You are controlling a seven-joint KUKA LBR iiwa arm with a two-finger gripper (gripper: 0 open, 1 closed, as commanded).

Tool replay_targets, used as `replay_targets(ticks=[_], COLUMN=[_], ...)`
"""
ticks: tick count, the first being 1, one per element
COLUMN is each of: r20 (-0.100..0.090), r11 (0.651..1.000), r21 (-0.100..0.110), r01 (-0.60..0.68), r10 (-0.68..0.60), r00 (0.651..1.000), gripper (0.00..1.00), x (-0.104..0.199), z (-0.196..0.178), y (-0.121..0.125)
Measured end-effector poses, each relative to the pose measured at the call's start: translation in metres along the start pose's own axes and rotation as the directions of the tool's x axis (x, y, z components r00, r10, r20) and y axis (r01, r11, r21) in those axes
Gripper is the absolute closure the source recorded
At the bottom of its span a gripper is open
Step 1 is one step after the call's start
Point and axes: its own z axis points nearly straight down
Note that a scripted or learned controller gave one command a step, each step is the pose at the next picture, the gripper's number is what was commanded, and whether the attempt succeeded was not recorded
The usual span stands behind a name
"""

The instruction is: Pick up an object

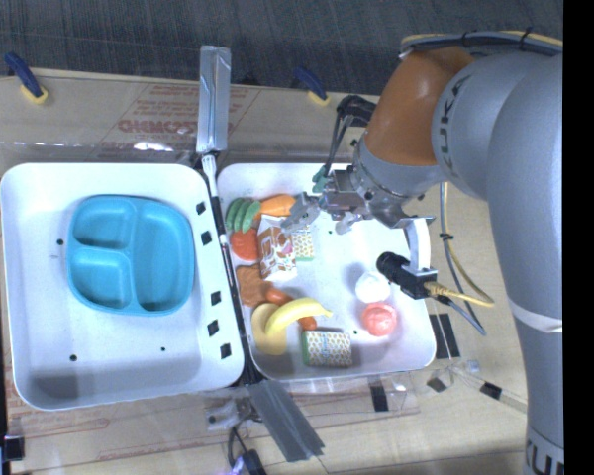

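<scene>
Overhead view of two white bins. The right bin (408,359) holds the pile of candidate objects; the left bin (30,295) holds a blue tray (131,252).

The gripper (312,209) sits over the upper middle of the right bin, at the edge of the pile. Whether it is wide, narrow or clamped on something cannot be told from this angle.

Nearest object: an orange piece (275,205), just to the view's left of the gripper and possibly touching it, its long axis running roughly left–right. A printed packet (276,247) lies just below and left of the gripper, tilted, long axis near vertical in the view. A green item (242,212) lies further left, by the bin wall.

Well apart from the gripper, toward the lower edge: a banana (282,320) curved left–right, a patterned can (328,347) on its side, a red ball (378,319) and a white ball (372,287).

The arm (475,117) enters from the right, orange band above the wrist, the wrist bent down and leftward over the bin's upper rim. Judged next move: a short descent onto the orange piece or packet.
</scene>
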Motion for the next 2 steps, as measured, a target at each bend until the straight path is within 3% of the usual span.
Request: replay_targets(ticks=[1, 2], r20=[0.0, 0.003], r11=[1.0, 0.998], r21=[0.0, -0.013], r01=[0.0, 0.057], r10=[0.0, -0.057], r00=[1.0, 0.998], gripper=[0.0, 0.0], x=[0.0, -0.002], z=[0.0, 0.1], y=[0.0, 0.018])
